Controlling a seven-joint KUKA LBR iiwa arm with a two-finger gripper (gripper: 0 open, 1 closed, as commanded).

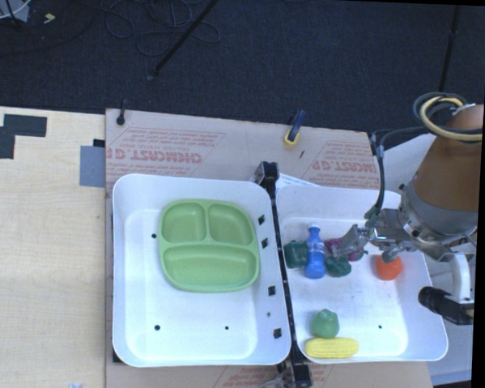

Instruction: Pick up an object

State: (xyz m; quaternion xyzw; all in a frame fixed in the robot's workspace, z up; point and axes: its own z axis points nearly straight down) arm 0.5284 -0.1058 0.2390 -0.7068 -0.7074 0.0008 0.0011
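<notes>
Nearest the camera, at about six o'clock in the right bin [429, 341], a yellow corn cob [331, 347] lies with its long axis running three to nine o'clock, close to the front wall, and a green round toy [326, 322] sits just beside it at its twelve o'clock. Farther up the bin, near its centre-left, a cluster sits together: a blue bottle [314, 252] upright or nearly so, with dark green pieces [296, 253] touching it on either side. The gripper [354, 246] hangs right at this cluster's three o'clock edge, reaching in from the arm [446, 183] at three o'clock; whether its fingers are spread or closed I cannot tell, since they blur into a purplish thing there, and nothing can be seen held. An orange ball [389, 267] rests at the gripper's four o'clock, apart from the cluster. The relation that matters: the bottle lies toward nine o'clock of the gripper, very near, so a small shift that way would likely put it over the bottle, though the crowding pieces could spoil the grasp. Farthest, the left bin [130, 321] holds a green divided plate [209, 245].
</notes>
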